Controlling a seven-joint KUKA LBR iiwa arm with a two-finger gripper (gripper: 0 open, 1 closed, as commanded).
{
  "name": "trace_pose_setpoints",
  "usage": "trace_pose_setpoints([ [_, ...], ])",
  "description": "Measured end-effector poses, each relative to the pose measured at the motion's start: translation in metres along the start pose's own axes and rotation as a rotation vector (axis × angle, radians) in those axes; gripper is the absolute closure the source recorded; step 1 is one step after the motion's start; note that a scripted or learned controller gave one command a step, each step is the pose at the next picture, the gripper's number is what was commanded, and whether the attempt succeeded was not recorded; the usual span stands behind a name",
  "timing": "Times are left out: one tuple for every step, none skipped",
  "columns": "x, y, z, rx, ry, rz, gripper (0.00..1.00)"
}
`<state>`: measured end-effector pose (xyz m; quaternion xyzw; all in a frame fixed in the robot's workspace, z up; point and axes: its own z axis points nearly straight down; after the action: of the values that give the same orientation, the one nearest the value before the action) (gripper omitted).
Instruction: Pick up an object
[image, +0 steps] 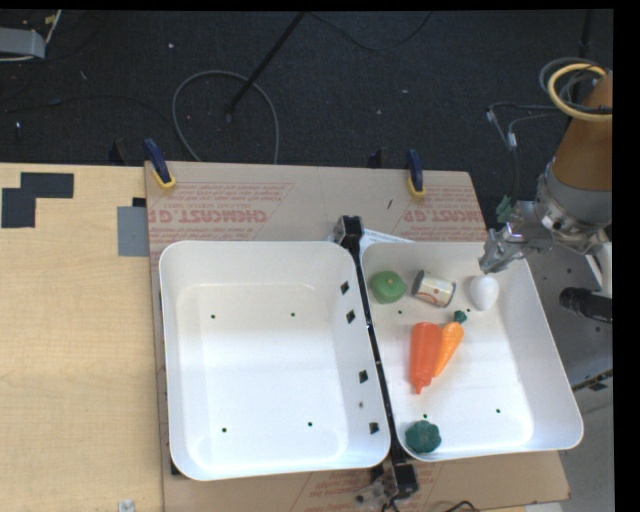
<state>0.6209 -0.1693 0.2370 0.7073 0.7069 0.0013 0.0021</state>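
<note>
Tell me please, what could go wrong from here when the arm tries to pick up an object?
1. The gripper hangs at the right bin's far rim, next to the white egg-shaped object. Round and smooth, it may slip or roll away.
2. The small can lies close beside the egg, so the gripper may bump it.
3. The two orange carrots touch; a grasp there may catch both or neither.

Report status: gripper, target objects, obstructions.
Gripper above right bin's far edge, beside white egg-shaped object. Orange plastic carrot untouched. Nothing blocking.

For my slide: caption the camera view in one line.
Gripper poised over the right bin, near a white egg, can, green ball and carrots.
</note>
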Motion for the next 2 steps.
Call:
trace_pose_setpoints([
  [-0.001,0.001,-0.042,0.001,0.0,0.0,1.0],
  [0.051,-0.013,-0.024,0.006,0.002,-0.004,1.0],
])
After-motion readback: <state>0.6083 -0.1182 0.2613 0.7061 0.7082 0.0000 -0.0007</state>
